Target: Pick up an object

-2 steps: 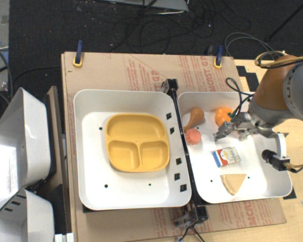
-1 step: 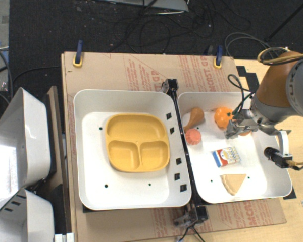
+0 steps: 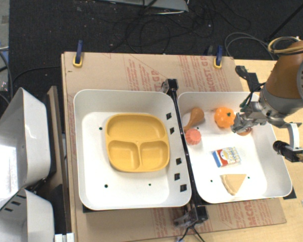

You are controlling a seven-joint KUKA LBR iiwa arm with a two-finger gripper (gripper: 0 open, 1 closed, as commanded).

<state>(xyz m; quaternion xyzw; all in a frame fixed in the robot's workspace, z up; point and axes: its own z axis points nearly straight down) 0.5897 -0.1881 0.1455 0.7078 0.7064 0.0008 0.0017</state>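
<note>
The right bin (image 3: 272, 185) holds several toy foods. A brown drumstick (image 3: 194, 118) lies at its back left, with a pink round piece (image 3: 193, 136) just in front of it. An orange fruit (image 3: 223, 117) sits near the back middle. A small red, white and blue carton (image 3: 226, 157) lies in the middle, and a tan wedge (image 3: 234, 183) lies near the front. My gripper (image 3: 241, 125) is low in the bin, just right of the orange fruit. A small orange-red thing (image 3: 245, 132) peeks out right under it.
The left bin (image 3: 86, 185) carries a yellow divided plate (image 3: 138, 141). A black divider (image 3: 181, 145) runs between the two bins. White tubs (image 3: 17, 145) stand off the bench at the left. The arm (image 3: 288, 79) comes in over the right bin's back right corner.
</note>
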